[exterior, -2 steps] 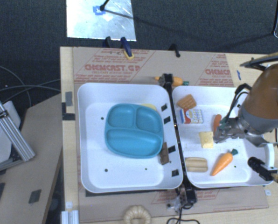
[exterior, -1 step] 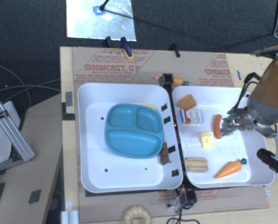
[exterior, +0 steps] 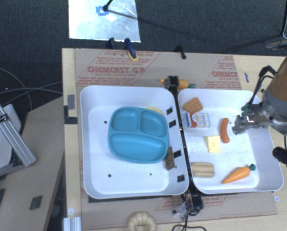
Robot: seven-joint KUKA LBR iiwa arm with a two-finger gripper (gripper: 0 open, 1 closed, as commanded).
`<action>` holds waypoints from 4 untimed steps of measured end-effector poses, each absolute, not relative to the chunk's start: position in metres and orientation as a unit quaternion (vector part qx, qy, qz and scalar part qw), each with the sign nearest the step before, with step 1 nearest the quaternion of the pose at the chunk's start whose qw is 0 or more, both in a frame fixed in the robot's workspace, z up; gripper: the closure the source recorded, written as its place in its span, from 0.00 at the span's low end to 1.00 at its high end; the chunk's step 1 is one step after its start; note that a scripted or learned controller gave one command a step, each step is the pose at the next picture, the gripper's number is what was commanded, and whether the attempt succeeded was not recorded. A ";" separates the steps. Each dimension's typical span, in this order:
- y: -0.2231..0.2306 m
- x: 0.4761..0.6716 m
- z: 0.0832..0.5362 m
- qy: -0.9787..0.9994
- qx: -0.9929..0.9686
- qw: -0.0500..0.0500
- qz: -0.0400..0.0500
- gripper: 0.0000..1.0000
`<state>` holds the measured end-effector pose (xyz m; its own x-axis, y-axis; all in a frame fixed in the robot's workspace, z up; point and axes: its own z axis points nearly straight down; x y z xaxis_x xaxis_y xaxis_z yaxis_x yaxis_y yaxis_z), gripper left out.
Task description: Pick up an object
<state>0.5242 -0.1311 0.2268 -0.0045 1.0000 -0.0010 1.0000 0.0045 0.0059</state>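
Right bin (exterior: 266, 143), holding the loose toy foods. A red sausage (exterior: 224, 130) lies lengthwise near the bin's middle, just left of the gripper (exterior: 241, 125). To its lower left sits a yellow cheese cube (exterior: 213, 144); further left, a small milk carton (exterior: 198, 120) (white with red and blue print) lies on its side, with a ridged orange pastry (exterior: 193, 105) just above it. Along the near wall rest a tan bread roll (exterior: 202, 169) and an orange carrot (exterior: 237, 174) with a green top.

The gripper hangs over the bin's right half, close to the sausage; nothing shows between its fingers, and whether they stand wide or narrow cannot be told. The grey arm (exterior: 280, 93) enters from the right.

Left bin (exterior: 93, 129): a blue divided plate (exterior: 137, 134) (three compartments) lies at centre, and a small brown item (exterior: 169, 159) rests by the plate's lower right edge.
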 end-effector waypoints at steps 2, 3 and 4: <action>-0.039 0.518 0.229 0.710 0.704 0.000 0.001 1.00; -0.032 0.532 0.225 0.709 0.705 0.001 0.001 1.00; -0.039 0.529 0.234 0.708 0.707 0.001 0.001 1.00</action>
